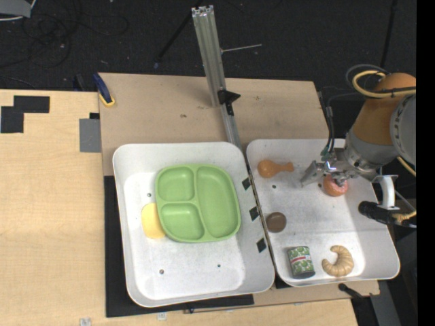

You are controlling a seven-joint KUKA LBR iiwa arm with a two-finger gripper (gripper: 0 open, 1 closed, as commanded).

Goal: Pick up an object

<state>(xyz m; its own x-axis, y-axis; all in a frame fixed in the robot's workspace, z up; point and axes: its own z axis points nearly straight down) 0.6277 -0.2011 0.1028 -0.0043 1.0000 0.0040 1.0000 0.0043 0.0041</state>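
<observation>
Whether the jaws are parted or closed cannot be told from this height; the gripper (pixel 332 175) sits low in the right bin (pixel 380 253), directly over a small reddish round thing (pixel 335 187) that shows just below the metal tip, touching or nearly so. Nothing shows it clamped.

Both white bins rest side by side on a tan board (pixel 272 104), which lies on a pale wooden bench (pixel 47 209). Beyond the board the floor is dark, with loose cables. A slim metal post (pixel 210 60) rises from the board behind the seam between the bins, leaning toward the top of the view.

Inside the left bin (pixel 197 277) lies a green divided plate (pixel 198 203), three sections, flat. A yellow piece (pixel 149 221) pokes out from under the plate's left edge.

Inside the right bin, an orange pear-shaped item (pixel 272 168) lies near the back left corner, well apart from the gripper. A small brown round lump (pixel 276 221) sits near the left wall, midway down. At the front, a green can (pixel 300 261) lies on its side, and just beside it to the right is a croissant (pixel 340 260), curved, near the front right corner.

Reaching in from the right, the arm (pixel 401 124) bends downward over the bin's back right part, its orange band (pixel 378 114) above the wrist, which points steeply down and slightly leftward
</observation>
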